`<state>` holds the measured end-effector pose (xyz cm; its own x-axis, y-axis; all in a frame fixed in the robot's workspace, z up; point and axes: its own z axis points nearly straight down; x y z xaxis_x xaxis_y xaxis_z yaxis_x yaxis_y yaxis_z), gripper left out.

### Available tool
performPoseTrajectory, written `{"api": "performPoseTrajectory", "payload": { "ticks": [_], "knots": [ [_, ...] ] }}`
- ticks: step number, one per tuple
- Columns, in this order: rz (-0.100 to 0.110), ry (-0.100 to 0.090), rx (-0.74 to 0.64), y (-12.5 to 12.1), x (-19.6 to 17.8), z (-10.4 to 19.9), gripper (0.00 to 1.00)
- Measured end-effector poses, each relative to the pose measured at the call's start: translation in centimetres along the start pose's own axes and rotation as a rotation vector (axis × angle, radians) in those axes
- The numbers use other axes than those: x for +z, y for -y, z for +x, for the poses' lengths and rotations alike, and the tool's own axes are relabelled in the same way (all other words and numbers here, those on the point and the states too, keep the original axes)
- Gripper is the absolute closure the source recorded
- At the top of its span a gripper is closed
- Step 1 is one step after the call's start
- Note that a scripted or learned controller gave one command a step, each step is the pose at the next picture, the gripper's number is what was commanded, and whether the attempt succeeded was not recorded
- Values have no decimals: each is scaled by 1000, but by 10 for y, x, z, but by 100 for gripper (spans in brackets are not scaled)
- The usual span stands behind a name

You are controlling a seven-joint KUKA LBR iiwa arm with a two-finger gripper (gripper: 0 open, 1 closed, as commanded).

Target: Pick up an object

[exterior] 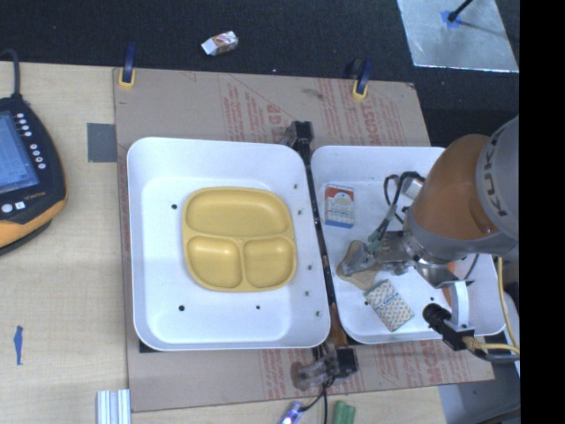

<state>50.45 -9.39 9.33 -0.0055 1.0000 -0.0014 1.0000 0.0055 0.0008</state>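
My gripper (pixel 378 254) is low in the right bin (pixel 349 325), reaching in from the right under the grey and orange arm. Its tip sits right against a small tan-brown object (pixel 356 260) in the middle of that bin. Whether it is touching the object or just above it I cannot tell. A small checkered packet (pixel 389 306) lies just below the gripper. A small box with red and blue print (pixel 339 206) lies above it, near the bin's left wall.
The left bin (pixel 150 237) holds a yellow divided plate (pixel 238 238). A teach pendant (pixel 22 170) rests on the bench at far left. Clamps hold the cardboard sheet under the bins. A crumpled wrapper (pixel 220 42) lies on the dark floor beyond.
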Motion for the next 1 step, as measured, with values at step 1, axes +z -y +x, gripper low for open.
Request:
{"api": "performPoseTrajectory", "payload": {
  "ticks": [1],
  "knots": [
    [1,0,-4,-1,-10,0,100]
  ]
}}
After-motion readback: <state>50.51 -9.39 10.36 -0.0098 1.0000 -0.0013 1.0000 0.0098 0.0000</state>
